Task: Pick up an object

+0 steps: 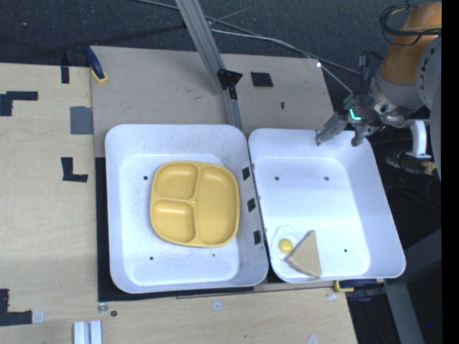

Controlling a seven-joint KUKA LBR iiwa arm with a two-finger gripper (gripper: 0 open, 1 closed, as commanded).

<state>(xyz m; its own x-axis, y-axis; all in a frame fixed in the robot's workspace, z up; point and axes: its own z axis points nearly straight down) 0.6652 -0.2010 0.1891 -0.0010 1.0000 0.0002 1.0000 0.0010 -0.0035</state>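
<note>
Two shallow white bins sit side by side on the desk [179, 84], and their inner edges almost touch. The left bin [122, 192] holds one thing: a yellow plate [194, 203] with three compartments, two smaller ones on its left side and one long one on its right side. The plate lies flat, a little left of the middle of that bin.

The right bin [358, 192] holds two things, both in its near left corner. One is a small yellow ball [285, 246], round and bright. The other is a tan wedge [306, 254], triangular, with its point toward the far side of the bin. The ball lies just beside the wedge, on its left, and I cannot tell whether the two touch. The other part of this bin floor shows only a few small dark dots.

One arm [409, 56] comes in from the right, grey with an orange part near the top right corner. Its tool [343, 131] hangs over the far rim of the right bin, well apart from the ball and the wedge. The two fingers [326, 133] stand apart, spread to the left and right, and nothing is between them.

One grey metal bar [204, 41] runs at a slant from the top edge down to the gap between the bins. One blue and yellow clamp [96, 66] sits at the far left corner of the brown board.
</note>
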